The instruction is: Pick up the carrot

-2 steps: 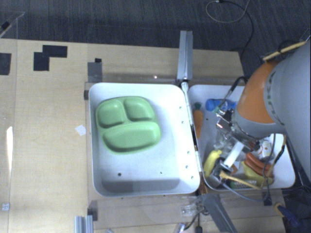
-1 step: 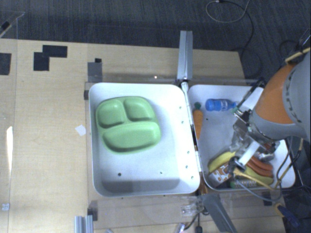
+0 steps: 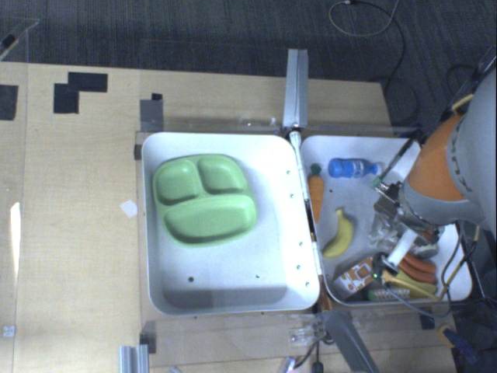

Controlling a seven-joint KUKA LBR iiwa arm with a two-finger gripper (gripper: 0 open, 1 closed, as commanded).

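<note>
while left bin (image 3: 233, 286) holds green plate (image 3: 206, 199) — right bin (image 3: 359, 196): carrot (image 3: 316, 196) (plus banana (image 3: 339, 235))

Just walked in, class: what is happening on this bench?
A grey robot arm reaches into the right white bin, its hand over the clutter at its lower right. The orange carrot it should pick up lies apart from the hand, along that bin's left wall, near a yellow banana and a blue plastic bottle. A green divided plate sits in the left white bin.
</note>
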